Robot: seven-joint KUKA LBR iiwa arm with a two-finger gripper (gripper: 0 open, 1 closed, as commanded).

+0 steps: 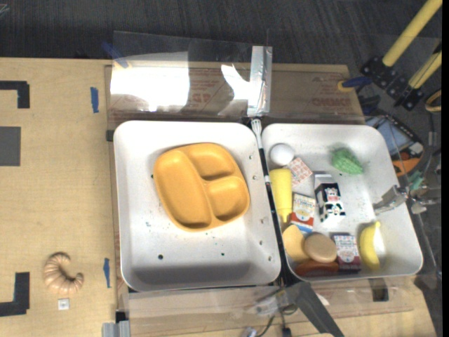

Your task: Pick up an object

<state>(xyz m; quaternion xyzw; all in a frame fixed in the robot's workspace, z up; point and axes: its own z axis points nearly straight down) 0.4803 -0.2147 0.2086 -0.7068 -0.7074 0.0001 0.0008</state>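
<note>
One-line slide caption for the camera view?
Yellow divided tray in left bin; toy foods crowd right bin.

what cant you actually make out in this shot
- Gripper: at the camera view's right edge over the right bin; too blurred and small to tell its finger state.
- Small cartons: printing too small to read.
- Items at the right bin's near wall, round tan piece and banana: packed together, undersides hidden.
- Yellow divided tray in the left bin: hides the bin floor beneath it.
</note>
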